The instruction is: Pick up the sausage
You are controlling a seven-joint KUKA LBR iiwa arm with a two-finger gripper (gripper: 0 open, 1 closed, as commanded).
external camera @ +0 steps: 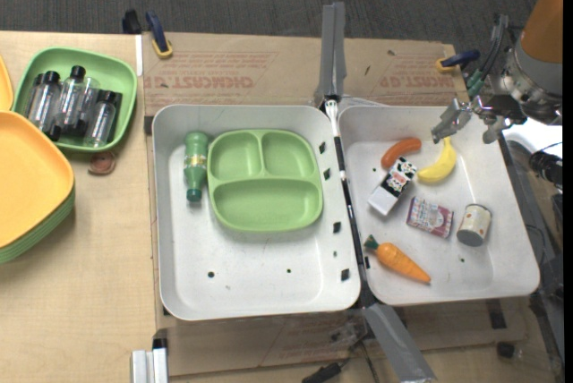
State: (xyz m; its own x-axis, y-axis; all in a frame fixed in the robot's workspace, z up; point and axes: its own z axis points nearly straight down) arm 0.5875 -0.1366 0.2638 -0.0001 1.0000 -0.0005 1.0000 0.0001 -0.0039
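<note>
The sausage point(400, 150) is a short orange-red piece lying at the back of the right bin point(515, 265), just left of a yellow banana point(439, 163). My gripper point(468, 127) hovers over the bin's back right corner, to the right of the sausage and above the banana. Its two fingers stand apart, open, with nothing between them. The grey arm with the orange band comes in from the upper right.
The right bin also holds a cow-print carton point(394, 186), a pink packet point(430, 217), a small can point(473, 225) and a carrot point(401, 261). The left bin point(260, 283) holds a green divided plate point(265, 179) and a green bottle point(194, 165). A tray of bottles point(76, 99) and orange plates point(27, 184) sit far left.
</note>
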